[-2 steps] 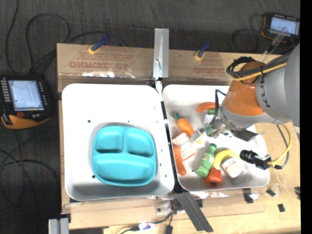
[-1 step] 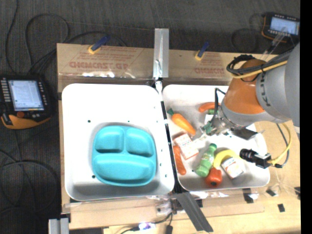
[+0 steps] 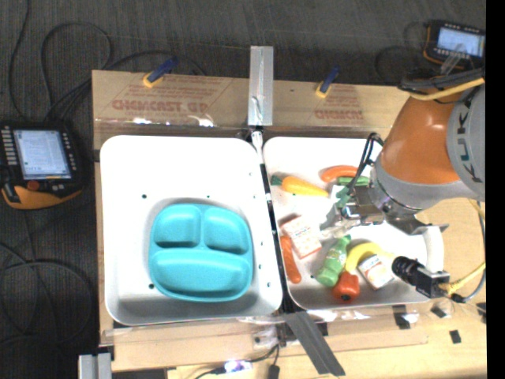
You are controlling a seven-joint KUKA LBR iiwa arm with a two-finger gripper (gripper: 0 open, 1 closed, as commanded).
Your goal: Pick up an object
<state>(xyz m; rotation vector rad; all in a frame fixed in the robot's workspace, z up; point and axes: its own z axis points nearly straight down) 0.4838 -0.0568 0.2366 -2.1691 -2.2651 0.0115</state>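
The right bin (image 3: 308, 155) holds several toy foods. A yellow-orange carrot (image 3: 298, 185) lies at its upper left, with an orange-red piece with a green end (image 3: 339, 172) beside it. A small white and red box (image 3: 301, 236) and an orange stick (image 3: 289, 260) lie at the left. A green bottle (image 3: 334, 260), a yellow banana (image 3: 361, 253), a red piece (image 3: 346, 287) and a white jar (image 3: 375, 270) cluster at the bottom. My gripper (image 3: 341, 214) hangs over the bin's middle, just above the green bottle. Nothing shows between its fingers.
The left bin (image 3: 126, 164) holds a light blue divided tray (image 3: 201, 249). A metal divider post (image 3: 261, 85) stands between the bins at the back. The arm's orange wrist (image 3: 426, 144) covers the right bin's right side. A teach pendant (image 3: 38, 164) lies left of the bench.
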